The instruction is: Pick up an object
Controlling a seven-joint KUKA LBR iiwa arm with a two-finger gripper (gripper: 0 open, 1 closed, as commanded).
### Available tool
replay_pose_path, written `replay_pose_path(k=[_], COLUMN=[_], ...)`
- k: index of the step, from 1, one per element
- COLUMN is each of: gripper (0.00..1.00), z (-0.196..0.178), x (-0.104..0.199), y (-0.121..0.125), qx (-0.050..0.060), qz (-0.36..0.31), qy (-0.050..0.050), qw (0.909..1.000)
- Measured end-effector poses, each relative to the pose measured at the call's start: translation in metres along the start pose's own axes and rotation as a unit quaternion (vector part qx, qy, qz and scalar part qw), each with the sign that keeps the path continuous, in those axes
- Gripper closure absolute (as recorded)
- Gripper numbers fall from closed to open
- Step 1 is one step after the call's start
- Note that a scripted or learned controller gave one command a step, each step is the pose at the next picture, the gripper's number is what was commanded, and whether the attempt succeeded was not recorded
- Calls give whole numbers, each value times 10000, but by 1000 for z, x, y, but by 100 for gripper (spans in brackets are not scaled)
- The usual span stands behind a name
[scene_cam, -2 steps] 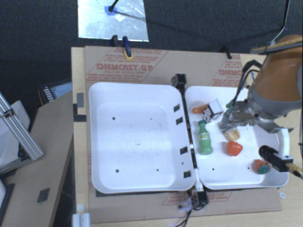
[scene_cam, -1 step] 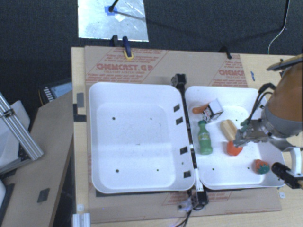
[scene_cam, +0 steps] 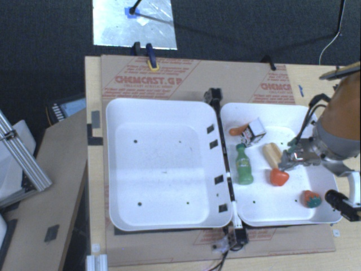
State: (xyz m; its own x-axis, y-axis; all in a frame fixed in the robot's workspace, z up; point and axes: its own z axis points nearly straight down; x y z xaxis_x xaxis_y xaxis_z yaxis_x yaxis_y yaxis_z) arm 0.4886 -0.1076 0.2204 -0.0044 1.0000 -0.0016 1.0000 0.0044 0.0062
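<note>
The hand (scene_cam: pixel 289 161) hovers low in the right bin (scene_cam: pixel 265 216), just above the red object (scene_cam: pixel 278 177) and beside the tan block (scene_cam: pixel 272 153); how far it is open cannot be told. Nothing looks lifted yet, so the pick is still to do. The green bottle (scene_cam: pixel 243 165) lies nearby.

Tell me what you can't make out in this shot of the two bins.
- Gripper: its tip is small and blurred in the camera view, so its grip state is unclear.
- Arm: cut off by the right edge.
- Small box: label too small to read.
- Round toy: too blurred to identify.
</note>
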Motion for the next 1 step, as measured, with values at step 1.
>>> replay_pose_path(k=[1], gripper=[100], z=[-88], x=[41], y=[88], qx=[-48], qz=[-34], qy=[1], qw=[10000])
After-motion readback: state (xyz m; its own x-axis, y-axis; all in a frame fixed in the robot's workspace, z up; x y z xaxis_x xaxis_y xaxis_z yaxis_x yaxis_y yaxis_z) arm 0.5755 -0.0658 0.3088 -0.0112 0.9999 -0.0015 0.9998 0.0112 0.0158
